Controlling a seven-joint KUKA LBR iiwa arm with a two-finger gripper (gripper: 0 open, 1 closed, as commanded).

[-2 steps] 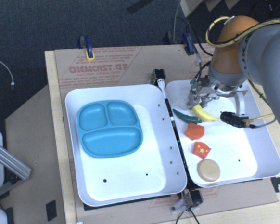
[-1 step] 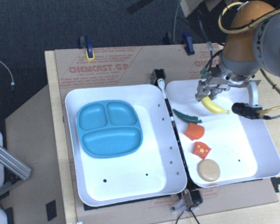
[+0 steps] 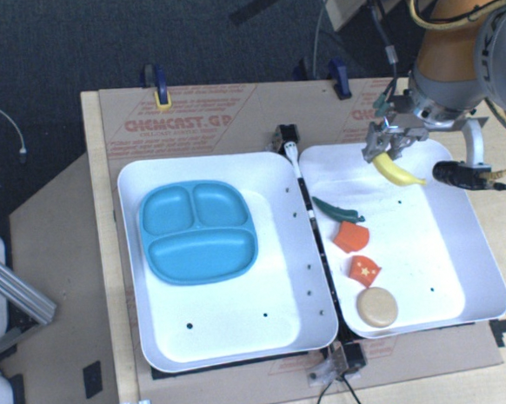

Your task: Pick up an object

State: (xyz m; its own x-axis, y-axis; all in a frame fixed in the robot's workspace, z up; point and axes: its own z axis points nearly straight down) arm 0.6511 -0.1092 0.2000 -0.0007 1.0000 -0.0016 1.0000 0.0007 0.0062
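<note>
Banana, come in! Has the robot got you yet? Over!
Gripper over right bin's far corner, fingers on the banana. Banana looks lifted, hanging tilted. Green pepper and orange piece sit below, apart.

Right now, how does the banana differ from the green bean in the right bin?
The banana is yellow, thick and curved; the green bean is dark green and far thinner. The banana sits near the bin's far end with its upper end at the hand, while the green bean lies apart from the hand, nearer the bin's middle by the divider. Both are long, slanted shapes in the right bin.
</note>
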